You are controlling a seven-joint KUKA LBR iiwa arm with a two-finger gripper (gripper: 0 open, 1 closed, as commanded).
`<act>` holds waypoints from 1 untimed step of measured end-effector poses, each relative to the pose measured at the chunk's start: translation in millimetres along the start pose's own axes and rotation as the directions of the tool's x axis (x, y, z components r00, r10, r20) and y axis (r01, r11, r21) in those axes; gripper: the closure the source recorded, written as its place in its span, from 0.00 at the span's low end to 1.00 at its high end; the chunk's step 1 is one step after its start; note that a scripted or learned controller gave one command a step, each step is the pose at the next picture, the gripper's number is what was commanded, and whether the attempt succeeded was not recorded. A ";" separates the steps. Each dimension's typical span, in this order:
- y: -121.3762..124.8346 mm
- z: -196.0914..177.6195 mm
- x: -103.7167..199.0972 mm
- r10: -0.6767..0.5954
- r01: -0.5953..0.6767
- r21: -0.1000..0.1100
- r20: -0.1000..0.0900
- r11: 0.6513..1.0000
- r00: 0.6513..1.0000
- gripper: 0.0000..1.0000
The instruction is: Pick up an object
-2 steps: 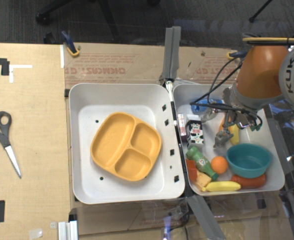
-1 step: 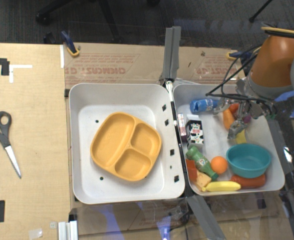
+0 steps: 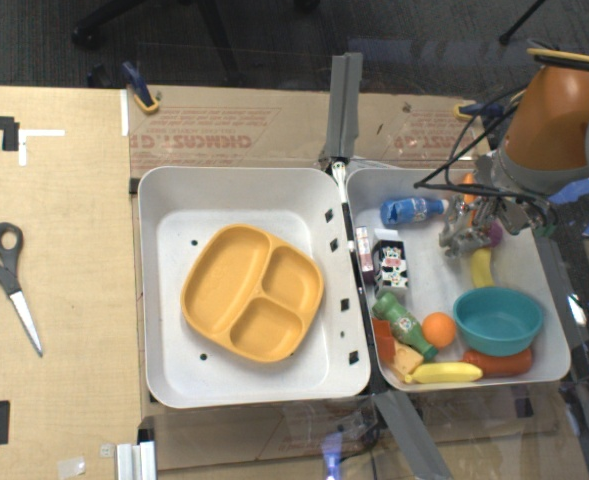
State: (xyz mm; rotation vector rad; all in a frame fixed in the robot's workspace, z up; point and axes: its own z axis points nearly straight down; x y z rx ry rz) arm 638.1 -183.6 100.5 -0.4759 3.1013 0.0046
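The arm [image 3: 559, 118] reaches in from the right over the far end of the right bin [image 3: 559, 298]. Its gripper [image 3: 462, 230] hangs low above the bin floor, just beside a small purple thing [image 3: 493, 234] and just past the upper tip of a yellow banana [image 3: 482, 267]. How far its pincer is spread, and whether it has hold of anything, I cannot tell, since cables and the wrist blur that spot.

The things to pick from lie in the right bin: a blue bottle [image 3: 411, 209] near the far wall, a black and white carton [image 3: 390, 265], a green bottle [image 3: 404, 324], an orange [image 3: 438, 328], a teal bowl [image 3: 497, 319] and a second banana [image 3: 448, 372] along the near wall.

The left bin [image 3: 164, 298] holds a yellow divided plate [image 3: 252, 292]. Scissors [image 3: 9, 278] lie on the bench, well to the left
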 end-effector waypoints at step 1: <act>-8.4 -112.5 6.9 0.001 -0.001 0.003 0.000 1.000 1.000 1.00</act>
